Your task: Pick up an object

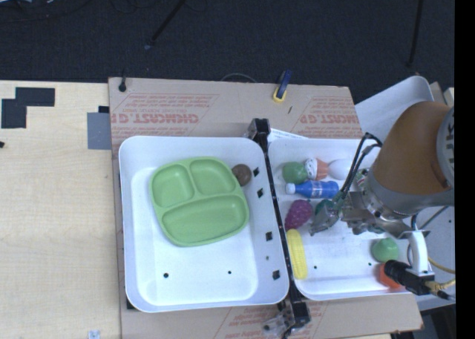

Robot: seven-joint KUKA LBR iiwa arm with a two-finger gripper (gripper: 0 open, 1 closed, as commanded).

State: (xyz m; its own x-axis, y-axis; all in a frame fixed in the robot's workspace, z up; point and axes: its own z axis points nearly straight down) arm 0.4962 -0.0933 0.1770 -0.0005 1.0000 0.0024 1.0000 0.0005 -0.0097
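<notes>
In the right bin (338, 280) lie several small items: a blue bottle (315, 190), a green toy with a white and orange figure (300, 171), purple grapes (298, 214), a yellow corn cob (297, 253), a green ball (385, 248) and an orange piece (389, 277). My gripper (326, 219) hangs low over the middle of this bin, just right of the grapes and below the blue bottle. Its dark fingers point left and down.
The left bin (148, 271) holds a green divided plate (199, 200) and a brown ball (242, 174) by its right wall. A black divider (271, 204) runs between the bins. The arm's orange band (415, 145) looms over the right bin's far right.
</notes>
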